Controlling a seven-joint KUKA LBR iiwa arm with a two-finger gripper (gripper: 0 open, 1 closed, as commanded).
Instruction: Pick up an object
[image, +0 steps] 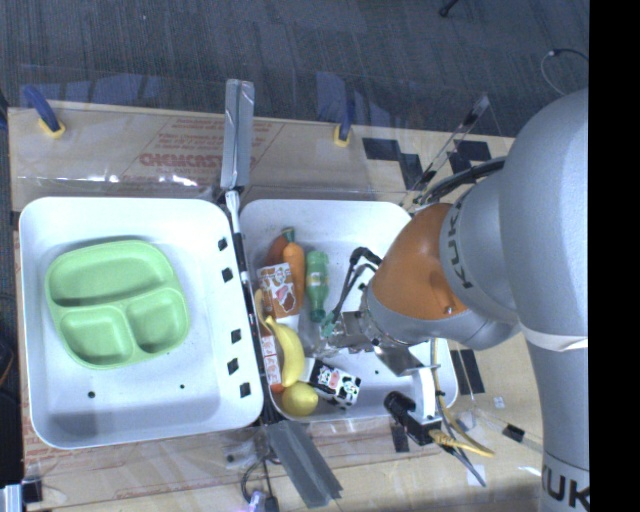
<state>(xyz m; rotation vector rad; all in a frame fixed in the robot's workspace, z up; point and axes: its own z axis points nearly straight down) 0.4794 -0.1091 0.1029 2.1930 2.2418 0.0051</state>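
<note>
Green divided tray (118, 302) alone left; right bin (385, 212) holds six items; fingers' (335, 335) state unclear

A green tray (115, 303) with three compartments lies in the left bin (60, 215). The bins rest on a bench (120, 145) covered with clear sheeting over printed cardboard. Blue clamps (42, 112) grip the bench's far edge. Near the front right corner lie yellow-handled pliers (462, 442).

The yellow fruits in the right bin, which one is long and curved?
The banana. It is long and bent; the lemon just below it is short and round.
</note>
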